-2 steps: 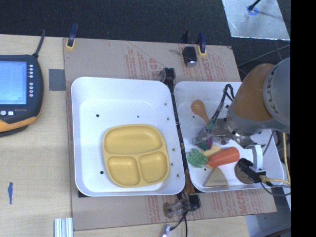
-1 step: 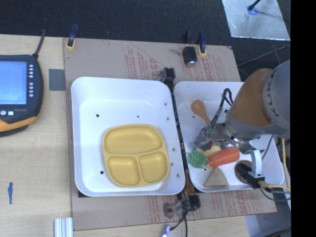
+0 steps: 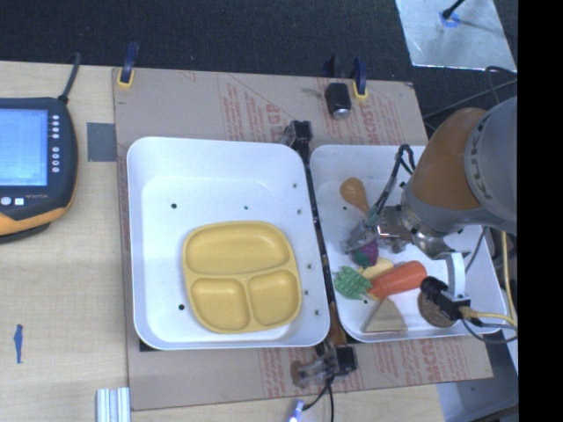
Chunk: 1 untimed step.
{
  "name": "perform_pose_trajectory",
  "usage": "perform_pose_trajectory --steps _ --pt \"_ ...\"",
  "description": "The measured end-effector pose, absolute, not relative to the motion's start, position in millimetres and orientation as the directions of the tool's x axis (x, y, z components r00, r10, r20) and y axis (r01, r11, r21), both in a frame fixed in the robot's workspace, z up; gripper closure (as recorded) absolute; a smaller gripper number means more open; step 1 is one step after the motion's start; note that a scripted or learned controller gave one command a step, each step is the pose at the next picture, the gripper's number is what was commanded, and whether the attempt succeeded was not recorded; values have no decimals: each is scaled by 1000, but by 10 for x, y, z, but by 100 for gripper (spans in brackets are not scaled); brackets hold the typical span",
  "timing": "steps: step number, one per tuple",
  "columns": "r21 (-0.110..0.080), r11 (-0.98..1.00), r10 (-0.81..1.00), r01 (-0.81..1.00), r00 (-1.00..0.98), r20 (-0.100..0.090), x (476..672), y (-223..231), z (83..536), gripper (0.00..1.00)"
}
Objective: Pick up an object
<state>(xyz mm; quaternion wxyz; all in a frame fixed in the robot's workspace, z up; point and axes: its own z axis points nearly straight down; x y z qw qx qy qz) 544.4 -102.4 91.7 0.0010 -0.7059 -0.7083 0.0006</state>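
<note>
Two white bins: one yellow tray, several toys.

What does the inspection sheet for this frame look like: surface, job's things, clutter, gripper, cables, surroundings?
Surface: cardboard sheet clamped on a wooden bench, bearing the left bin and the right bin side by side.
Job's things: in the right bin, a purple piece, green leafy piece, orange carrot-like piece, tan wedge, brown wooden spoon and a dark round piece.
Clutter: yellow divided tray in the left bin.
Gripper: gripper low over the right bin, beside the purple piece; finger state unclear.
Cables: black cable along the wrist; yellow cable at the bin's right corner.
Surroundings: teach pendant on the left; dark floor behind.
</note>
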Motion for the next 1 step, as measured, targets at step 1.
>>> perform_pose_trajectory --steps 1 --pt "-5 6 1000 1000 -6 1 5442 -1030 1017 100"
